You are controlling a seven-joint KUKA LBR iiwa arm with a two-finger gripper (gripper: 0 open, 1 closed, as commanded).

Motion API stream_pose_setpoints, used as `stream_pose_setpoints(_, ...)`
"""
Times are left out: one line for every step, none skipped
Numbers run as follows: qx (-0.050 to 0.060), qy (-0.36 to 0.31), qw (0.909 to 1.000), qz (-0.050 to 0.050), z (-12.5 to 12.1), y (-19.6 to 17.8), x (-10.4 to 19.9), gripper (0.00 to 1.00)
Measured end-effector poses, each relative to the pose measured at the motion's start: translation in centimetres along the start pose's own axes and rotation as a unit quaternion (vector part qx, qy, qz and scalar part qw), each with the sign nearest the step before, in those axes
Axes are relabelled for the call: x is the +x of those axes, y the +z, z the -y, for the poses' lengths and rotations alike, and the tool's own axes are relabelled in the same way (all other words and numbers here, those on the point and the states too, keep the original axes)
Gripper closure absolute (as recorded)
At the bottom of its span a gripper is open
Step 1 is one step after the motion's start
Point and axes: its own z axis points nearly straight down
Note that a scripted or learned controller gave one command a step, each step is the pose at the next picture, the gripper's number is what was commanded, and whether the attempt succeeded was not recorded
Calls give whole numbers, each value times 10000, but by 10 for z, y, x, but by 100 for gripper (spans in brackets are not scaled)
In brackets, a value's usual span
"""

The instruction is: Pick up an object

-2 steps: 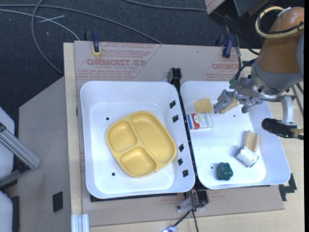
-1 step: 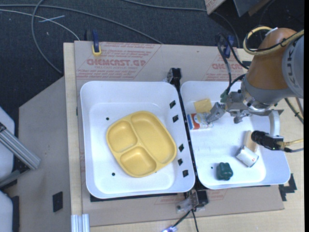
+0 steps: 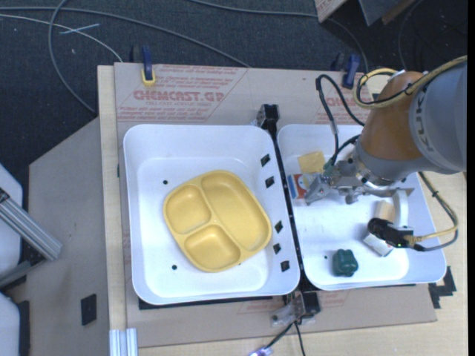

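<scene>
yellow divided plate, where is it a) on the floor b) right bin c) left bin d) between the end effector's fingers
c, the yellow divided plate lies flat inside the left bin, apart from the end effector over the right bin.

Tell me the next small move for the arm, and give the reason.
Probably lower the end effector straight down onto the items under it. It sits over the right bin's upper left corner, above a yellow block and a red and blue item, with nothing visibly between its fingers. The green object lies farther off, near the front edge.
</scene>
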Motion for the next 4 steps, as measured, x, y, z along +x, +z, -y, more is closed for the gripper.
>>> stream_pose_setpoints(-46, 7, 10000, 5, -2, -15, 0, 100)
stream_pose_setpoints(-77, -4, 10000, 19, -2, -79, -4, 100)
stream_pose_setpoints(-76, -3, 10000, 19, 6, -128, -6, 100)
stream_pose_setpoints(-88, -10, 10000, 19, -2, -189, -1, 100)
